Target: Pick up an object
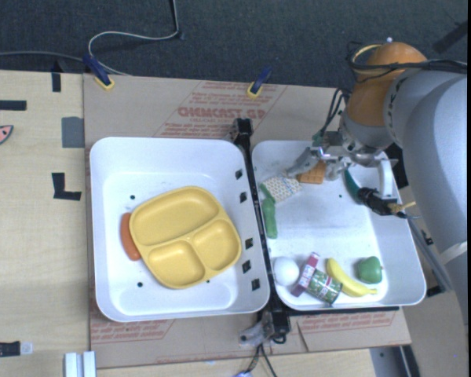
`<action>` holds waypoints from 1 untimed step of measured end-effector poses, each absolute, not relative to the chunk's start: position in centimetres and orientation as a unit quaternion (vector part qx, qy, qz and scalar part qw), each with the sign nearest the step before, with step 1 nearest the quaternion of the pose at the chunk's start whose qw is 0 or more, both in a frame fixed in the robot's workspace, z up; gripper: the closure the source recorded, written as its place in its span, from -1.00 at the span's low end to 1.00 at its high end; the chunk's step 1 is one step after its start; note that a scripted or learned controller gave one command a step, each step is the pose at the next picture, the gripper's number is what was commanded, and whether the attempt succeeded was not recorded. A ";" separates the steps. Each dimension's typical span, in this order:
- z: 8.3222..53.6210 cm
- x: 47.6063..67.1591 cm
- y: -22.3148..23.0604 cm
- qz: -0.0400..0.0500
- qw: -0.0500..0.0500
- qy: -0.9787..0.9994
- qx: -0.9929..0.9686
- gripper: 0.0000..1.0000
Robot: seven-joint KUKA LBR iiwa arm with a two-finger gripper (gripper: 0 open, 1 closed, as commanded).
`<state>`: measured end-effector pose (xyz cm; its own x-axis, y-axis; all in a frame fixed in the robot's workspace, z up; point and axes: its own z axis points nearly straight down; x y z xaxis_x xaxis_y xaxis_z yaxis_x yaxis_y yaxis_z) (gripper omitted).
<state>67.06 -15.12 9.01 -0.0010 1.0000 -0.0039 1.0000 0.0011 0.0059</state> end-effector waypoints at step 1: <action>9.9 67.1 -15.1 0.001 0.004 0.708 0.707 1.00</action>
